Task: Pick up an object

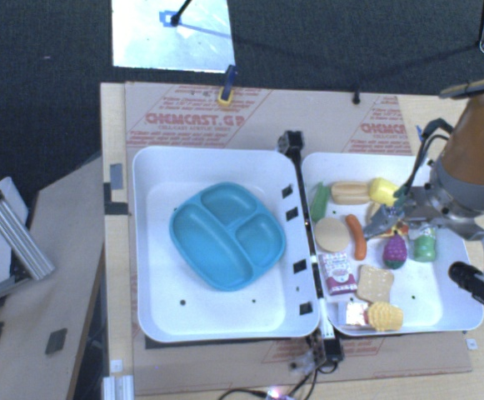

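We see gripper [389, 222] low over right bin [456, 307], among toy food. Fingers: cannot tell if apart or together, too small and dark. Purple grapes [394, 251] lie just below fingertips, contact unclear. Red sausage [356, 235] just left of gripper, beside round tan bun [332, 234]. Yellow piece [382, 191] above gripper. Green piece [425, 247] right of grapes. Blue divided plate [227, 235] sits in left bin [162, 307].

And here we're in a robotics lab: a desk [117, 248] of bare board over dark carpet [42, 73], two white bins [154, 307] clamped side by side, toy food [366, 283] as props, aluminium framing [8, 223] at left, loose cables [258, 390] trailing below
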Robot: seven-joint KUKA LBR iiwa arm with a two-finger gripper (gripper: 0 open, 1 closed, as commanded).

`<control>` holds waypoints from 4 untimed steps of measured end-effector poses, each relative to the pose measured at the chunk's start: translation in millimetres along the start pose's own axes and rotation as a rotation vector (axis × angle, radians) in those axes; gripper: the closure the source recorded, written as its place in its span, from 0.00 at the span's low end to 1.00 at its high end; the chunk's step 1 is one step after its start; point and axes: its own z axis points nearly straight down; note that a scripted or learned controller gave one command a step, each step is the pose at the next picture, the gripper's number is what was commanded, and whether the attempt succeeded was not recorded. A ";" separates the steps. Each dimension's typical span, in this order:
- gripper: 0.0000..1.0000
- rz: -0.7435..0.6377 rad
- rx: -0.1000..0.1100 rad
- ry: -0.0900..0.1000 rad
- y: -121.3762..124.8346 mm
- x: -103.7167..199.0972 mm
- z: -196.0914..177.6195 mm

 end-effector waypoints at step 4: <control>0.00 -0.002 -0.010 0.004 11.9 -0.7 143.8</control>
